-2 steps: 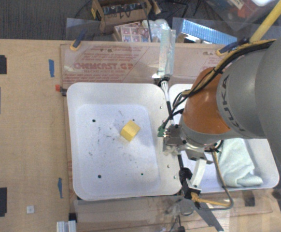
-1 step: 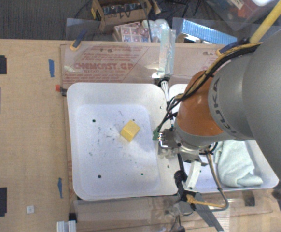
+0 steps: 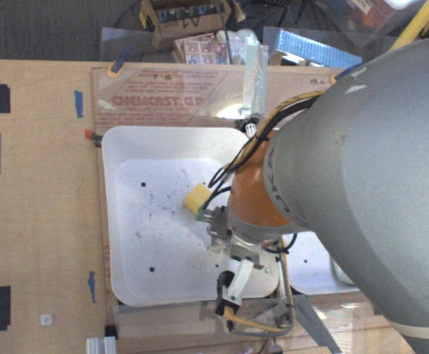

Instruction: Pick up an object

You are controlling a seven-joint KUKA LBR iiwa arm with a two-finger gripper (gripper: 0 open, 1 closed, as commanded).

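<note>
A small yellow block (image 3: 197,197) lies in the left white bin (image 3: 126,153), toward its right side, with a bit of green (image 3: 200,214) showing at its lower edge. The grey arm with its orange band (image 3: 253,198) reaches over the bin's right part. My gripper (image 3: 219,230) sits under the wrist, just below and right of the yellow block and close against it. The wrist and cables hide its tips, and I cannot see whether anything is held.
The arm covers most of the right bin (image 3: 312,262). A clear plastic sheet with red lettering (image 3: 163,99) lies behind the bins. Boxes and clutter (image 3: 189,13) stand beyond the bench. Blue tape marks (image 3: 78,103) dot the bench's left side.
</note>
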